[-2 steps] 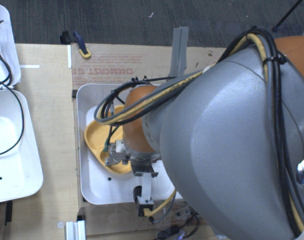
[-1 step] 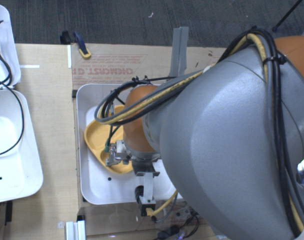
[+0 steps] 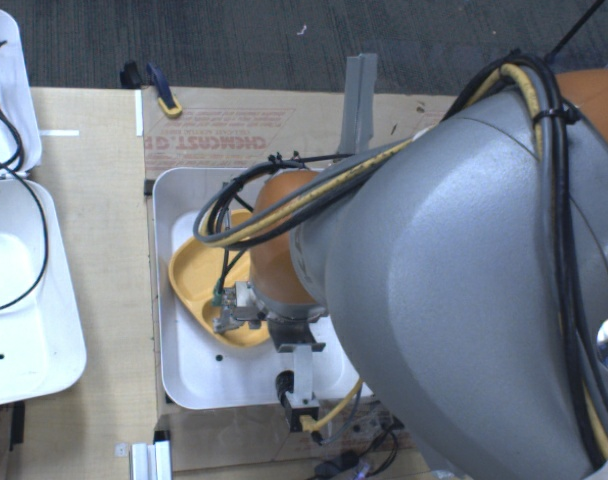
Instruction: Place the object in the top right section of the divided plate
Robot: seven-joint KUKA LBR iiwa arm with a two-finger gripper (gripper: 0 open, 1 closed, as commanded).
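A: Arm (image 3: pixel 464 268) everywhere. It comes in from the right and covers most of the right bin (image 3: pixel 169 298); the grey casing takes up the near side, and the orange band (image 3: pixel 279 238) sits over the middle of the bin.

B: And the plate?

A: Plate (image 3: pixel 199 278) is yellow and lies in the left half of that bin, partly under the wrist. I can see its left rim and one curved section; the dividers and the top right section are hidden behind the arm.

B: Claw?

A: The gripper (image 3: pixel 229 313) points down at the plate's near edge, just under the orange band. The arm hides its tips, so how it stands and whether it has hold of anything, I cannot tell.

B: The object?

A: I cannot make it out. It may be under the wrist; nothing loose shows on the bare part of the plate or on the white bin floor.

B: Anything else?

A: Black cables (image 3: pixel 224 208) loop from the arm over the plate's far side. The left bin (image 3: pixel 44 348) is well apart, with its own black cable (image 3: pixel 24 158) across it. A blue and yellow clamp (image 3: pixel 162 90) lies on the bench (image 3: pixel 94 168) beyond the bins.
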